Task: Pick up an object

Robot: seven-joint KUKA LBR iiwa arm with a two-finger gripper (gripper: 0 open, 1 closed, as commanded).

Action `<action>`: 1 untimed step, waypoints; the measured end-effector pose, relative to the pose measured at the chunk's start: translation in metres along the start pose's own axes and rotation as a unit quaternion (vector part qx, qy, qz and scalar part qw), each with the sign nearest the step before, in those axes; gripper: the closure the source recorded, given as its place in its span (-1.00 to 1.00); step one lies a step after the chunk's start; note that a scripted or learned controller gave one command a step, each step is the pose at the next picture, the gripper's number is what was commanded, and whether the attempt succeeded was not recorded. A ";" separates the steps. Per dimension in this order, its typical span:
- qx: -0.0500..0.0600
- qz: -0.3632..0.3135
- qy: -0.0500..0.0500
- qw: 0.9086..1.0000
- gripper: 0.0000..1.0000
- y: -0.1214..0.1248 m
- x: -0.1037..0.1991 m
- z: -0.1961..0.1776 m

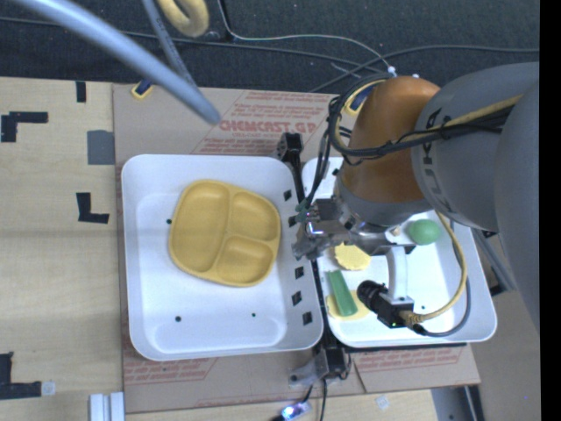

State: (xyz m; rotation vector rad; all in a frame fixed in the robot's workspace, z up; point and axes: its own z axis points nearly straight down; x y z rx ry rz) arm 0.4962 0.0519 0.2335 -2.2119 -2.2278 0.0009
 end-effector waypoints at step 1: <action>0.000 0.000 0.000 1.000 1.00 0.003 0.044 0.002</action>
